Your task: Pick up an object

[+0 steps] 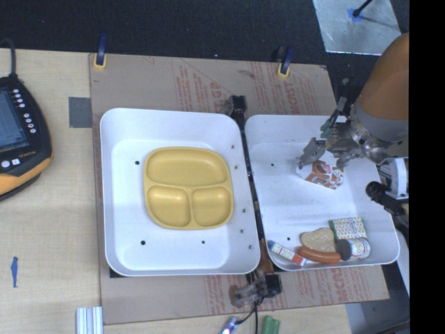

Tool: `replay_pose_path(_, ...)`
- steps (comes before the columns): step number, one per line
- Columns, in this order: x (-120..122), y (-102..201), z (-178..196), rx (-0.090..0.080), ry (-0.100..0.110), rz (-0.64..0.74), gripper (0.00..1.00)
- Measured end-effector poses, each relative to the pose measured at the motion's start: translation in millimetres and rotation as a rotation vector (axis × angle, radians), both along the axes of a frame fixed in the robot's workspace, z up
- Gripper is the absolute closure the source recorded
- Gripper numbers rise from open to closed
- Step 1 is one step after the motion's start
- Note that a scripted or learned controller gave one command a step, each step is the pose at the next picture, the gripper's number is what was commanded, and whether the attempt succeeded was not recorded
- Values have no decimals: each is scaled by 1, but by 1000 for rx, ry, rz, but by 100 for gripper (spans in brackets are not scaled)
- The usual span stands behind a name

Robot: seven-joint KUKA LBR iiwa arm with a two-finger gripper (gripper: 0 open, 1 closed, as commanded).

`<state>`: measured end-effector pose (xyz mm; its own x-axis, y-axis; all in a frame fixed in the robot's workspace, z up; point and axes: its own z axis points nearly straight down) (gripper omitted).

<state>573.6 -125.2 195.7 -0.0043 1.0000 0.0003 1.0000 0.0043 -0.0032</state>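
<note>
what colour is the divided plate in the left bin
Pale yellow divided plate, plain with no pattern, seen in the camera view.

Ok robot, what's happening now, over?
Gripper over red-white packet, right bin. Grasp not confirmed. Other items piled at near corner, clear of it.

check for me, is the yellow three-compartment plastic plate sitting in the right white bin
No, the yellow three-compartment plastic plate lies in the left white bin, apart from the gripper over the right white bin.
</note>
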Motion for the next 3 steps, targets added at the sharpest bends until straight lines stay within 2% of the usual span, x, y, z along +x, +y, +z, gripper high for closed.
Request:
replay_pose_path(1, 14, -71, -64, -2, 2, 0, 0)
replay_pose_path(2, 33, -69, -91, -2, -6, -1, 0)
replay_pose_path(3, 34, -70, -78, -3, -10, 1, 100)
